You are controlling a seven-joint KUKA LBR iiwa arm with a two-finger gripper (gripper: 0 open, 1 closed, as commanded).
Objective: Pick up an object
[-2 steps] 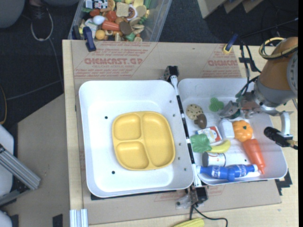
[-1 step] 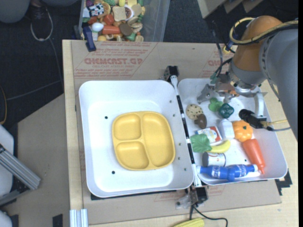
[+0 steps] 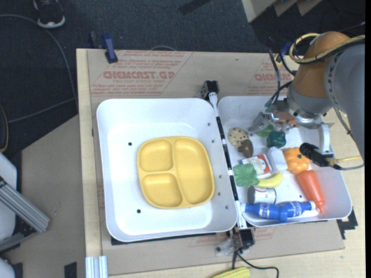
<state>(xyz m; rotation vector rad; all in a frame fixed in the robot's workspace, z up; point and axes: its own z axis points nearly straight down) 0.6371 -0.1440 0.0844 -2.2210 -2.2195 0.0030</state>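
The right bin [image 3: 342, 198] holds several objects: a speckled cookie [image 3: 237, 135], a brown lump [image 3: 247, 148], a dark green piece [image 3: 277, 138], an orange fruit [image 3: 297, 161], an orange bottle [image 3: 311, 187], a yellow banana [image 3: 270, 180], a green packet [image 3: 246, 173] and a blue bottle [image 3: 284, 210] along the front wall. My gripper [image 3: 268, 121] hangs low over the far part of this bin, just above and left of the dark green piece, right of the cookie. The wrist blocks the view of anything beneath it.
The left bin [image 3: 116, 155] carries a yellow three-part plate [image 3: 174, 171] in its middle. A small can [image 3: 261, 196] lies beside the blue bottle. The arm's orange band [image 3: 317, 68] and cables rise over the right bin's far right corner.
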